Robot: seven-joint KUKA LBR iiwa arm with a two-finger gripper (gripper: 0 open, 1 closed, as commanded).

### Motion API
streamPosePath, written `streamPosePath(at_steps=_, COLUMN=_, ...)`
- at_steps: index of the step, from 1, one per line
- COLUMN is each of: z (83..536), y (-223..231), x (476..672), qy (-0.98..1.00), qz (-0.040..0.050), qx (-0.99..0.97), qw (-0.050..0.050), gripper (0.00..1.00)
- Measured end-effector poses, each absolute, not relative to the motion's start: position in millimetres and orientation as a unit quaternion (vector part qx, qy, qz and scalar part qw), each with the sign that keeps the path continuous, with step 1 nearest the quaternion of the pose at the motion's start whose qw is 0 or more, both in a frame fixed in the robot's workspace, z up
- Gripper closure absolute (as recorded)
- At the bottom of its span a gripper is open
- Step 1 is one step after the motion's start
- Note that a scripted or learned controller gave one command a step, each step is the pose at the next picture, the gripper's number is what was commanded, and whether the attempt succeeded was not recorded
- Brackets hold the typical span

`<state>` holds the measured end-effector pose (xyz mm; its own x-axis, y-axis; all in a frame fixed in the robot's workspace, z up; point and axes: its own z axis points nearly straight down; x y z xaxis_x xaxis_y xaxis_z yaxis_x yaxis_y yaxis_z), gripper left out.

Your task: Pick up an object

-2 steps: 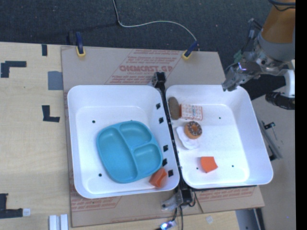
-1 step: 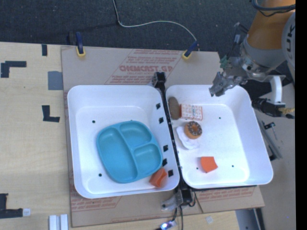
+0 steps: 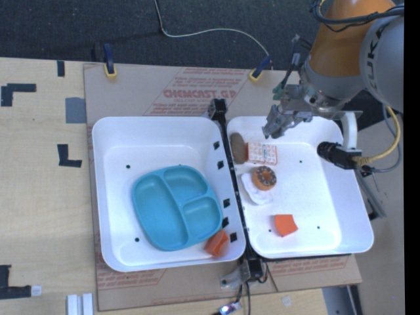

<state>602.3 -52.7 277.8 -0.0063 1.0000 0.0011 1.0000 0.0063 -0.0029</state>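
Observation:
My gripper (image 3: 274, 126) hangs above the far side of the right bin (image 3: 328, 195), just up and right of a small patterned packet (image 3: 262, 153). Nothing shows between its fingers. Beside the packet a brown oval object (image 3: 238, 147) lies against the bin's left wall. Below them an orange-brown round item (image 3: 264, 176) rests on a white piece (image 3: 256, 190). An orange block (image 3: 285, 225) sits near the bin's front. In the left bin (image 3: 115, 176) lie a blue divided tray (image 3: 176, 205) and an orange piece (image 3: 217, 243) at its front right corner.
The bins stand on a cardboard sheet (image 3: 190, 94) held by clamps (image 3: 109, 65) at the back. A white cable (image 3: 216, 31) runs across the dark floor behind. A black cylindrical part (image 3: 333, 154) of the arm juts over the right bin's far right side.

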Motion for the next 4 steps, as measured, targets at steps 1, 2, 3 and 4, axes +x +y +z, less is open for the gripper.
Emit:
streamPosePath(at_steps=1, z=274, y=3, x=581.1, qy=-0.709, qz=0.0008, qx=-0.705, qw=0.002, gripper=1.0)
streamPosePath(at_steps=2, z=260, y=59, x=553.9, qy=-0.709, qz=0.0014, qx=-0.705, qw=0.002, gripper=1.0)
streamPosePath(at_steps=3, z=240, y=101, x=543.0, qy=-0.709, qz=0.0016, qx=-0.705, qw=0.001, gripper=1.0)
streamPosePath(at_steps=4, z=241, y=99, x=543.6, qy=-0.708, qz=0.001, qx=-0.706, qw=0.001, gripper=0.0)
